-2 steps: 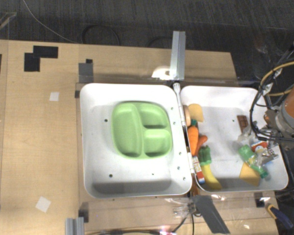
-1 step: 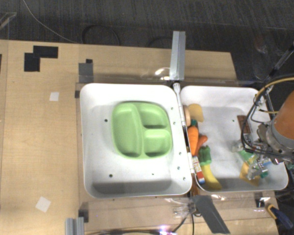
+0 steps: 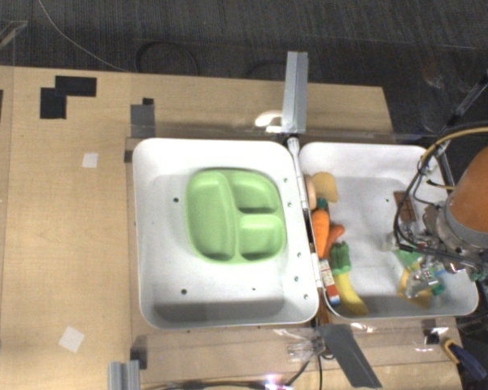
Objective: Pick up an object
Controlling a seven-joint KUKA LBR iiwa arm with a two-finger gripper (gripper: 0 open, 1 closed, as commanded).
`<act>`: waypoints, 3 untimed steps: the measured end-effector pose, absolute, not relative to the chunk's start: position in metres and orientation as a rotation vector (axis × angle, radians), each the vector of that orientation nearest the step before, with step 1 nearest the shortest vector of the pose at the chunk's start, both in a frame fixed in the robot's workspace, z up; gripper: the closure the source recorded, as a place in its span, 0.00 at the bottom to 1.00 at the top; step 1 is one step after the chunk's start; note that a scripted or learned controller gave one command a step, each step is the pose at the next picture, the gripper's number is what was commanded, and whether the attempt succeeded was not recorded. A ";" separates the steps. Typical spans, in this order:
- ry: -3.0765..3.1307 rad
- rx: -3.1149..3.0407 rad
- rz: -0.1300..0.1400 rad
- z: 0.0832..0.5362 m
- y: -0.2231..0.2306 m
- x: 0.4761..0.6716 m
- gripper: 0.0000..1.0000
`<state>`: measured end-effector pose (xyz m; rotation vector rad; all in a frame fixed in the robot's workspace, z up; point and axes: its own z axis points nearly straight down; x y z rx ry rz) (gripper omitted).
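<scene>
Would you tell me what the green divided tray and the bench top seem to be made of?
The green divided tray looks like moulded plastic, matte: uniform pale green, rounded compartment edges, soft highlights. The bench top looks like light wood or laminate, with faint grain; which one I cannot tell.

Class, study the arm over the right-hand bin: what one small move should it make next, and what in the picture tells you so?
Probably a short straight lift. The gripper is low in the right bin, among small yellow and green pieces at its near right corner. Whether anything is gripped can't be told, so rising would show it. The toy row along the left wall lies apart.
</scene>
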<state>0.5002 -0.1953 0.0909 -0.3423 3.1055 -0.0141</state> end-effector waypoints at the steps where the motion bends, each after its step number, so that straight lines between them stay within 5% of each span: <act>1: 3.058 -0.627 -0.017 0.091 -0.174 0.504 0.00; 2: 3.057 -0.629 -0.016 0.091 -0.174 0.504 0.00; 3: 3.013 -0.834 -0.007 0.090 -0.195 0.548 0.00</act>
